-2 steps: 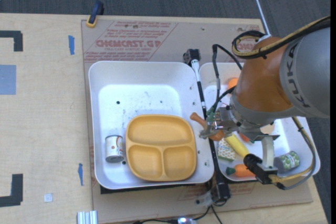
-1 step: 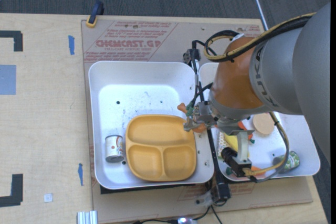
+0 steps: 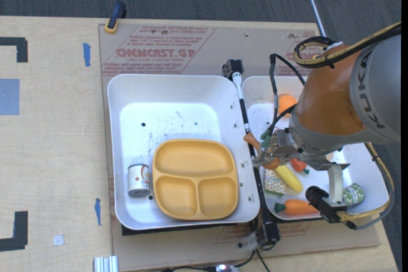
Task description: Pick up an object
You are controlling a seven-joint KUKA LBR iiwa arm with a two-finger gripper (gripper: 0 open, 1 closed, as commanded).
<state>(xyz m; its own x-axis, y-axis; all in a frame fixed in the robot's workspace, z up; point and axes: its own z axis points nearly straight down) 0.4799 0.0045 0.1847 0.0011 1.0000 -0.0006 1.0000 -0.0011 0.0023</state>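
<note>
A: What takes up the most room?

B: The bench (image 3: 51,156), pale wood, with a brown sheet printed in red under the two bins. After that, the arm (image 3: 357,99), grey with its orange band, coming in from the right and hanging over the right bin (image 3: 380,183).

A: And the left bin (image 3: 127,99)?

B: It holds a yellow divided tray (image 3: 195,178), three compartments, lying flat toward the near side. Just left of the tray, near the bin's left wall, a small can (image 3: 138,179) lies on its side.

A: What's in the right bin?

B: A clutter of toy food. An orange piece (image 3: 286,102) sits at the far side beside the wrist. Nearer, a yellow banana-like piece (image 3: 288,178) lies next to a pale speckled wedge (image 3: 275,183), with a carrot (image 3: 297,206) at the near edge and a green-and-white object (image 3: 353,193) toward the right. Any of these could be the thing to pick; all rest on the bin floor.

A: The gripper (image 3: 271,153)?

B: Low over the left part of the right bin, close to the divider between the bins, just far of the banana piece. The wrist and cables crowd it, so I cannot tell how far apart it stands or whether it has anything.
</note>
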